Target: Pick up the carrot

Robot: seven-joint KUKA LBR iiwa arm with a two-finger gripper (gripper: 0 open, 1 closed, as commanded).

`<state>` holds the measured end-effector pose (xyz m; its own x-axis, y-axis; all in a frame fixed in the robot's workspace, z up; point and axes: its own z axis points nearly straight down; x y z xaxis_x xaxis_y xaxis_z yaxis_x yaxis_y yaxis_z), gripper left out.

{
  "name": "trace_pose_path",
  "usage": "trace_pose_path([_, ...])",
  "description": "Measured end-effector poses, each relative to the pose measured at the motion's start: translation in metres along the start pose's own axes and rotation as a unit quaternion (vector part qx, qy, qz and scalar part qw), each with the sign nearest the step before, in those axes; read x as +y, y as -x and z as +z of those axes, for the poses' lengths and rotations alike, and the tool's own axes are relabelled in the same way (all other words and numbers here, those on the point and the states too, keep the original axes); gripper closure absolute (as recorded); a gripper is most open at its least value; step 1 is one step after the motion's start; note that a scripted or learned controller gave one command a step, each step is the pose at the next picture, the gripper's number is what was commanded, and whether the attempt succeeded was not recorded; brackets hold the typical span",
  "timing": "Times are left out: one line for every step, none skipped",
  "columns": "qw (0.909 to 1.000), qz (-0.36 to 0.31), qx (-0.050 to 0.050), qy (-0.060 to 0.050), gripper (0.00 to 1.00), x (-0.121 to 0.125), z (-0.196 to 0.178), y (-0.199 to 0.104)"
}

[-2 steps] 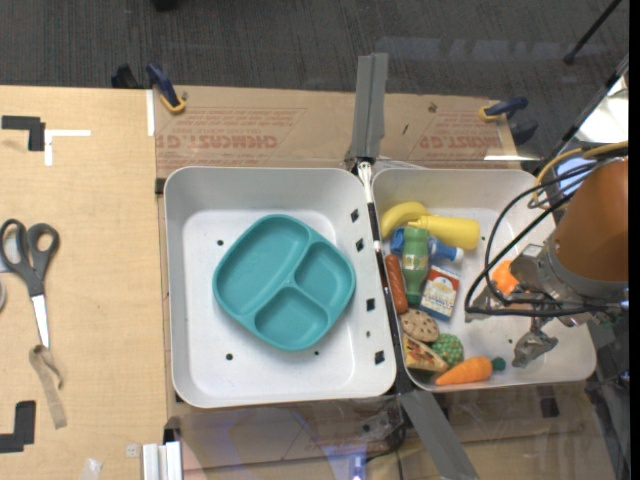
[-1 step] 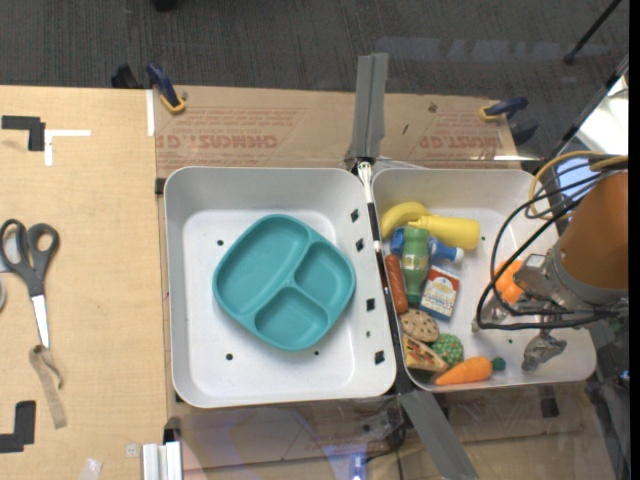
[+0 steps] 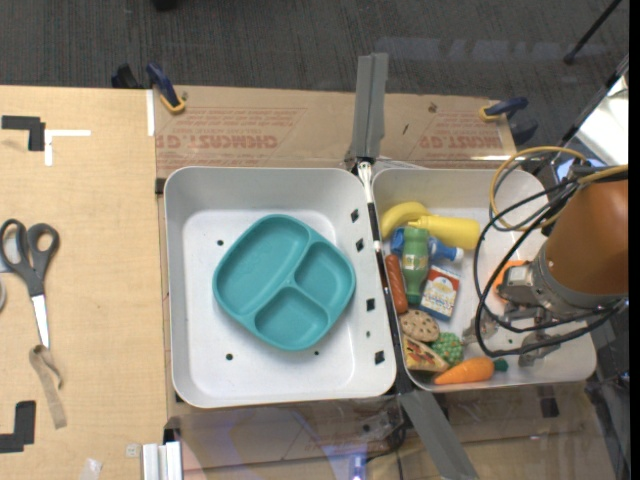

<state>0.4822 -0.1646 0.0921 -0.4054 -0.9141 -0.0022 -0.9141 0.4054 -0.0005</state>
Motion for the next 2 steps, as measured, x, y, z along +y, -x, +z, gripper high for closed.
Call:
trace_pose_path([0.9884,0.152,-0.001,-0.001,0.0,0.003,-0.024,-0.002])
trace_pose_path([0.9965,0.084,-0.001,-0.001,0.0,-0.038,-0.046,-0.043])
